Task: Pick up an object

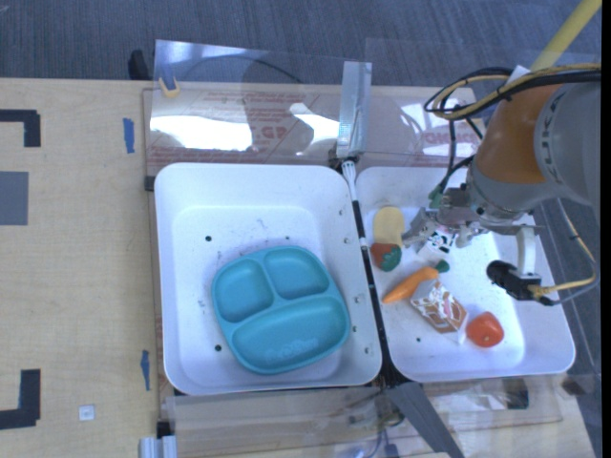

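Note:
My gripper (434, 238) hangs low over the right bin (544, 356), near its back left part. Just left of it lie a pale yellow rounded piece (389, 222) and a small red and green toy fruit (386, 255). An orange carrot (411, 283) lies slantwise right below the gripper, close to it. Further toward the front sit a brown and white pastry-like toy (439, 307) and a red-orange tomato-like ball (486, 330). Nothing is visibly held.
The left bin (181, 256) holds a blue divided plate (280, 307). A clear plastic wall (248, 113) stands behind both bins, and a metal divider (353, 113) rises between them. The grey arm with its orange band (516, 141) crosses the right bin's back right corner.

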